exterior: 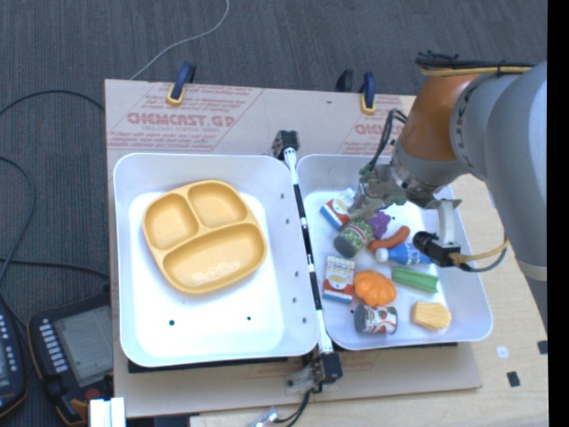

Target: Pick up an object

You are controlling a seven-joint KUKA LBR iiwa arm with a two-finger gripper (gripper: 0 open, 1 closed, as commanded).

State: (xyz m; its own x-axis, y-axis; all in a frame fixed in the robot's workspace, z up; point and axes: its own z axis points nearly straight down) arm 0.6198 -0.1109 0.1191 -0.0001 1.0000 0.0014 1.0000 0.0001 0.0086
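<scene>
Writing: red "CHEMCAST GP" print on the brown paper-faced board (178, 123) under both bins.
Desk: pale wood (516, 345), on dark grey carpet (89, 25).
Left bin: white (133, 327), holds a yellow three-part plastic tray (204, 234).
Right bin: white (476, 318), holds small toy foods.
Hand (369, 201): low above a green-labelled can (354, 237); grip state cannot be told.

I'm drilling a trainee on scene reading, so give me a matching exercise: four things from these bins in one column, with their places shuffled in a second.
Things:
1. yellow divided plate
2. orange toy
3. yellow corn piece
4. green block

Places:
A. right bin, near its front right corner
B. left bin
C. right bin, just right of the orange toy
D. right bin, above the red-labelled can

Pairs: 1-B, 2-D, 3-A, 4-C
</scene>
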